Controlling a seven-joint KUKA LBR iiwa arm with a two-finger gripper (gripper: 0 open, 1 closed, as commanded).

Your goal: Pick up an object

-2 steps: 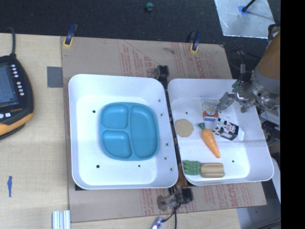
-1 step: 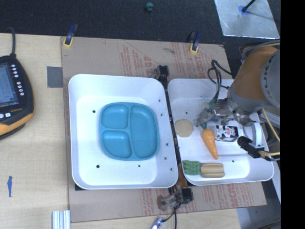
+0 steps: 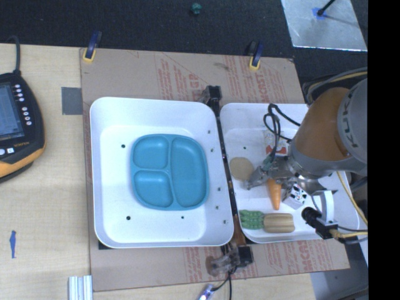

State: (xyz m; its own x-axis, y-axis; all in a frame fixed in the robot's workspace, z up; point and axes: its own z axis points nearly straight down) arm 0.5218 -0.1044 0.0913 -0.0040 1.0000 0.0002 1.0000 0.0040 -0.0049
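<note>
- The arm, grey with an orange band, enters from the right edge of the frame and bends down over the right-hand white bin.
- Its gripper hangs low in the middle of that bin, directly above the top end of an orange carrot.
- The carrot lies roughly upright in the frame, its narrow tip pointing toward the lower edge; whether it is between the fingers or only beneath them cannot be told, and the state of the gripper is not readable from this angle.
- A round tan piece sits just left of the gripper, near the bin's left wall.
- Along the bin's lower wall lie a green leafy item and, touching its right side, a tan bread roll.
- A small white object with dark spots rests just right of the carrot.
- The left-hand white bin holds a blue divided plate at its centre.
- An orange-rimmed control pendant lies at the left edge of the frame.
</note>
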